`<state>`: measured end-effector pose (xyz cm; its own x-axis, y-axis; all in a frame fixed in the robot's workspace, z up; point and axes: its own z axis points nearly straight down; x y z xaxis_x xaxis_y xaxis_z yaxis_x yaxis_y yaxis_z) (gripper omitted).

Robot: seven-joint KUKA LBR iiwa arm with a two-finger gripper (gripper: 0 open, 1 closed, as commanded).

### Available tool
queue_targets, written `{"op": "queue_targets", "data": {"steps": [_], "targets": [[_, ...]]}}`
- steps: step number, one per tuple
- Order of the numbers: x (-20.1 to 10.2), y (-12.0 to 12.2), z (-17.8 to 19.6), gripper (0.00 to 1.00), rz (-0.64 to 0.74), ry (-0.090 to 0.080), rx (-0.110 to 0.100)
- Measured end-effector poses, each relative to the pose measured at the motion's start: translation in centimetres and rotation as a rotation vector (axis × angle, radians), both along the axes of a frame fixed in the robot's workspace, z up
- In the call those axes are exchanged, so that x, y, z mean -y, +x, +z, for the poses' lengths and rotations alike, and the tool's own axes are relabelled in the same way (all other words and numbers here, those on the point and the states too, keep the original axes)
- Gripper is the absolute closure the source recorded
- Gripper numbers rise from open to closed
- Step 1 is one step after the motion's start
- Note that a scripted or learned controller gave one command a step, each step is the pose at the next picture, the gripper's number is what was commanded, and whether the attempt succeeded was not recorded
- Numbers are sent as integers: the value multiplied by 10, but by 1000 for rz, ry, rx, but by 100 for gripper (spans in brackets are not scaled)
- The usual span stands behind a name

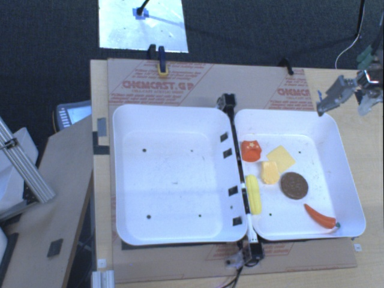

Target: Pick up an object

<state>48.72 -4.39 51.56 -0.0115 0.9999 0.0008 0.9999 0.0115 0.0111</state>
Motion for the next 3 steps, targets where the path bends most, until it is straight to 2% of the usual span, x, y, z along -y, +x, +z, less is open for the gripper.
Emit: {"op": "queue_targets", "data": {"steps": [1,2,3], "targets": [[-96,-1,21,0,3,2,-6],[-171,6,19,0,1,2,-9],[-212,-1,19,0,-4,1,-9]]}}
